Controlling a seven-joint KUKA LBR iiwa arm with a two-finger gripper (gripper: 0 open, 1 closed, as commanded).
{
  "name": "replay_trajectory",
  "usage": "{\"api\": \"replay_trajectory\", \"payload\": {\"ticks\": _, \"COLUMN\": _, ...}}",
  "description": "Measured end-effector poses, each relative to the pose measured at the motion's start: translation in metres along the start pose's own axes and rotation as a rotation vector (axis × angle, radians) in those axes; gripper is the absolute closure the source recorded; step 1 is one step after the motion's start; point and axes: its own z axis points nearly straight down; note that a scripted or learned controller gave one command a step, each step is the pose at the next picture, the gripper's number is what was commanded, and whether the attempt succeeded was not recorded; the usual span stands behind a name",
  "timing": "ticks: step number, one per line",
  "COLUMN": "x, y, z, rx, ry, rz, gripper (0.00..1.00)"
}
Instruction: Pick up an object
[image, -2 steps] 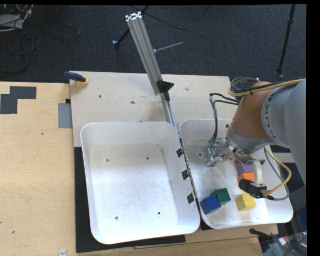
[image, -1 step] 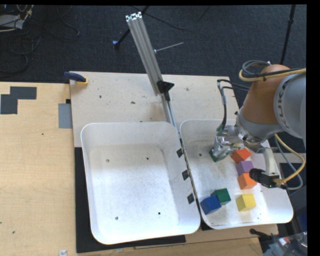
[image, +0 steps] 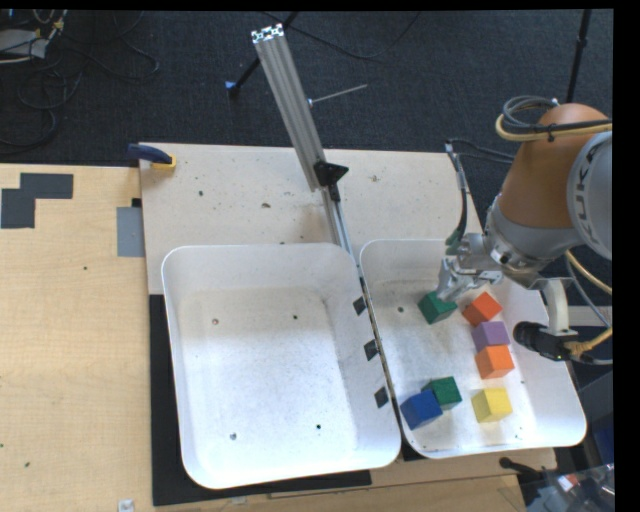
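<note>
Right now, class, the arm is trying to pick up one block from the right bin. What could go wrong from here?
1. The gripper sits at the green block's edge, not clearly around it, so it may slip or get pushed.
2. The orange block lies close beside, so it could be knocked.

A bulky grey arm (image: 590, 200) wears an orange band (image: 540, 185) above pale metallic jaws, with yellowish cables (image: 520, 115) looped over the band.
</note>
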Motion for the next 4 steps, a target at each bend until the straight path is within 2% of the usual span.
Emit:
{"api": "replay_trajectory", "payload": {"ticks": 1, "x": -0.002, "y": 0.0, "z": -0.023, "rx": 0.002, "ry": 0.0, "rz": -0.001, "gripper": 1.0}}
{"api": "replay_trajectory", "payload": {"ticks": 2, "x": 0.048, "y": -0.015, "z": -0.012, "rx": 0.008, "ry": 0.003, "rz": -0.003, "gripper": 1.0}}
{"api": "replay_trajectory", "payload": {"ticks": 3, "x": 0.094, "y": -0.042, "z": -0.008, "rx": 0.008, "ry": 0.003, "rz": -0.003, "gripper": 1.0}}
{"api": "replay_trajectory", "payload": {"ticks": 4, "x": 0.135, "y": -0.06, "z": -0.016, "rx": 0.008, "ry": 0.003, "rz": -0.003, "gripper": 1.0}}
